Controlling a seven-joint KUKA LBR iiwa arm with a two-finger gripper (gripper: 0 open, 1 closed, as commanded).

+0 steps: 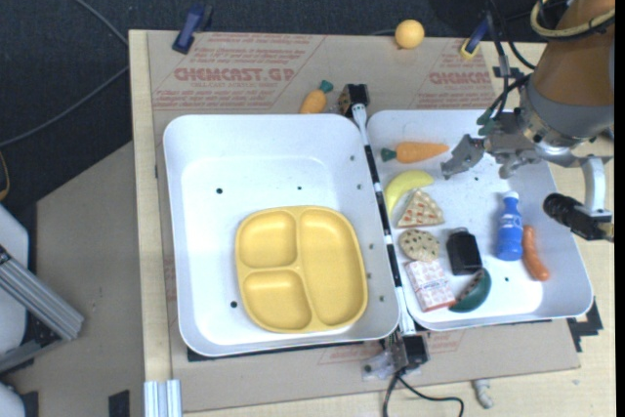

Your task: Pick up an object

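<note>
Objects to pick lie crowded in the right bin: a carrot at 11 o'clock, a banana just below it, a blue bottle toward 3 o'clock. The gripper hangs released, holding nothing, over the bin's upper part beside the carrot, probably because that piece lies apart from the others. The yellow tray fills the left bin.

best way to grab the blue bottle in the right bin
Take the blue bottle across the middle of its body, coming from straight above. It seems to lie flat, white cap toward the far rim. The orange sausage lies close to its right, so the jaws should probably straddle its width carefully.
</note>
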